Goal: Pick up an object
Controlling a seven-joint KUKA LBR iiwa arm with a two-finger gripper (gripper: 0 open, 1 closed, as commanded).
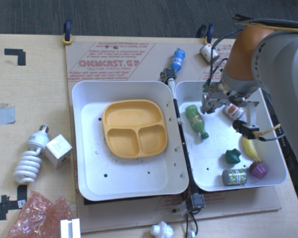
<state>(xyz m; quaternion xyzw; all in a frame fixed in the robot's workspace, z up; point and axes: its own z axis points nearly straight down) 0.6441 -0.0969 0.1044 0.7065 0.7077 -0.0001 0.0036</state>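
Note:
My gripper [211, 105] hangs over the upper part of the right bin [213, 180], just right of the top end of a green bottle [196, 121] that lies on the bin floor. A small red and white can [233, 111] lies right beside the gripper on its right. Lower in the same bin lie a yellow banana [250, 148], a dark green toy [232, 156], a purple toy [259, 170] and a small jar [234, 177] on its side. I see nothing held in the gripper.
The left bin [89, 172] holds a yellow divided plate [135, 128]. A blue bottle [177, 60] lies on the board behind the bins. A spiral light bulb [30, 157], a white cube [58, 148] and a pink crumpled bag [37, 214] lie left of the bins.

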